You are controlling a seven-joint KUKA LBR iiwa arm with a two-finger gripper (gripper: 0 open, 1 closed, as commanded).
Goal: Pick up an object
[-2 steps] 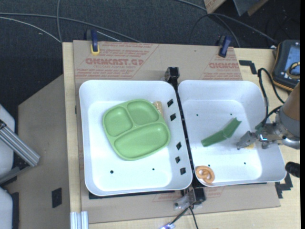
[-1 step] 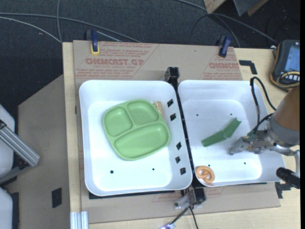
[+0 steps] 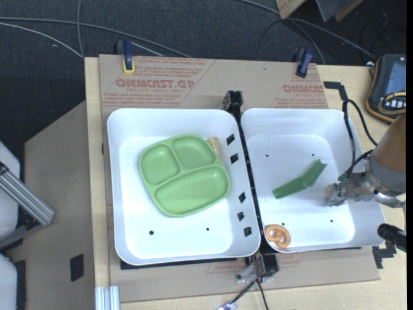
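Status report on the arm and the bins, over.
Gripper low in the right bin, nothing seen between its fingers. Green scoop lies loose just beside it. Green divided plate in the left bin.

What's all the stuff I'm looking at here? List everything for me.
Bins: two, white, side by side; left bin, right bin.
Divided plate: one, light green, in the left bin.
Flat scoop-like piece: one, dark green, in the right bin.
Small round object: one, orange and white, right bin's near left corner.
Clamps: two, blue, on the board's far edge.
Arm: one, grey with orange band, from the right.
Hand: one, low over the right bin.
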